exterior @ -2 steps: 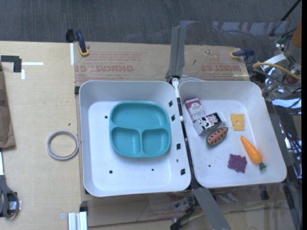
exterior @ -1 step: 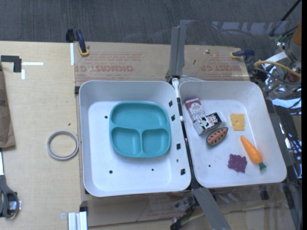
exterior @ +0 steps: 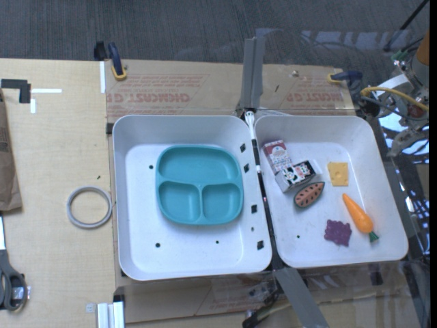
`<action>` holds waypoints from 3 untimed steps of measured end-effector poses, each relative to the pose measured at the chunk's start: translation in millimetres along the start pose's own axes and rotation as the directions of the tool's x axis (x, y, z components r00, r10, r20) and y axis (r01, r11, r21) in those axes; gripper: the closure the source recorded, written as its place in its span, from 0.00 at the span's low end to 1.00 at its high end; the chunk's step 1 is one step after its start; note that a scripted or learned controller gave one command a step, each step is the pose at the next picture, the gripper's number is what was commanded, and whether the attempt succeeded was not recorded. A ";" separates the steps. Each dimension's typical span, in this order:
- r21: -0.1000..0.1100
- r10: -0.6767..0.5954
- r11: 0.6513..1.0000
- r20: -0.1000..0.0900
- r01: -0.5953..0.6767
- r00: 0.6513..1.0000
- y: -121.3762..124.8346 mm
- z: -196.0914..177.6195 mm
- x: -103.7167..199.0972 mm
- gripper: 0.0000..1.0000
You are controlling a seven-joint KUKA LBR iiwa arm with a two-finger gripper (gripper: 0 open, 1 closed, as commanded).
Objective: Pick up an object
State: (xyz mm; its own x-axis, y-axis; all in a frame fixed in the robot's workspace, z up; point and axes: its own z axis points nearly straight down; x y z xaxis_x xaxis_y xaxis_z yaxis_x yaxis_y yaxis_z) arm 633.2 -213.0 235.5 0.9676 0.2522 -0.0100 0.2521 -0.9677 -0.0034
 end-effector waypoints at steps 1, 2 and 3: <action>0.007 0.052 0.999 -0.008 -0.052 0.999 -4.9 145.2 -33.2 0.00; 0.006 0.053 0.999 -0.011 -0.053 0.999 -16.9 143.8 -84.7 0.00; -0.002 -0.424 0.905 -0.006 0.424 0.905 -46.6 146.5 -141.8 0.00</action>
State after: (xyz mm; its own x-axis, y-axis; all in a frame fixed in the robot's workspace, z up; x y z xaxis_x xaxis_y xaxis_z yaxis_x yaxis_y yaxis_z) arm 482.7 -203.5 90.6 0.7691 0.6391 -0.0011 0.6391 -0.7691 -0.0056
